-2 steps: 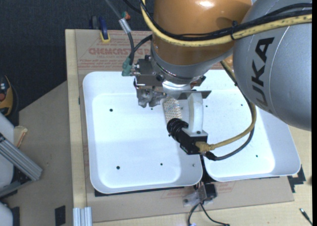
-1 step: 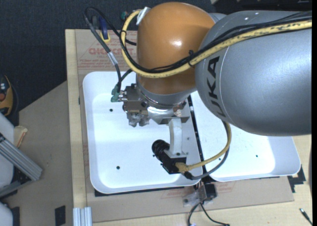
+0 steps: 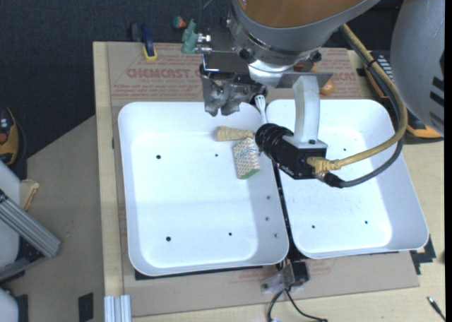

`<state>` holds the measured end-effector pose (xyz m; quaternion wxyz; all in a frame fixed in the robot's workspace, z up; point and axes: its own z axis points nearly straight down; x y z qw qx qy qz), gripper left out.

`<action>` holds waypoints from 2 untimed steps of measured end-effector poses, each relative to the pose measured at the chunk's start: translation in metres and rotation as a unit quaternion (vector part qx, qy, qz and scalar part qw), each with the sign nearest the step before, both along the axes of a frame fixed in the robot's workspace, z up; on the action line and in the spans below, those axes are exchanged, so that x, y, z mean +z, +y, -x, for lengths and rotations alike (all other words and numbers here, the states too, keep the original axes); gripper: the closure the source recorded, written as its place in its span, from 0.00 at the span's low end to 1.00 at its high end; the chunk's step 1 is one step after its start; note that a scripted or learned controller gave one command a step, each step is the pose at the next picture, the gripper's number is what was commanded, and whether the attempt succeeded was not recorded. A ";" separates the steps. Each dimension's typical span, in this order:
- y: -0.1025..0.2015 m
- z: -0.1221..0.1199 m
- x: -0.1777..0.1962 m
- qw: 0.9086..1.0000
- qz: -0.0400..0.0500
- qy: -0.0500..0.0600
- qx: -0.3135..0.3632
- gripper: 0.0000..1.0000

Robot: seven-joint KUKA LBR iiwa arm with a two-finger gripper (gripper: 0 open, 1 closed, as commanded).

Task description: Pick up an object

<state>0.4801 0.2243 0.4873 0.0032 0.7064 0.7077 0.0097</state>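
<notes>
A small tan, cork-like piece [image 3: 233, 134] lies near the back right of the left bin [image 3: 176, 200]. Just in front of it sits a white and green patterned object [image 3: 246, 157], close to the wall between the bins. My gripper [image 3: 224, 104] hangs over the back edge of the left bin, a little behind and left of the tan piece and apart from it. Nothing shows between its tips.
The right bin [image 3: 353, 207] lies beside the left one. A black cylindrical fitting [image 3: 284, 150] with a yellow cable [image 3: 367, 154] hangs from the arm over the divider, right next to the patterned object. Clamps [image 3: 148, 42] sit at the board's back edge.
</notes>
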 end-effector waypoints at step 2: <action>0.002 -0.038 -0.165 1.000 0.008 0.017 0.001 1.00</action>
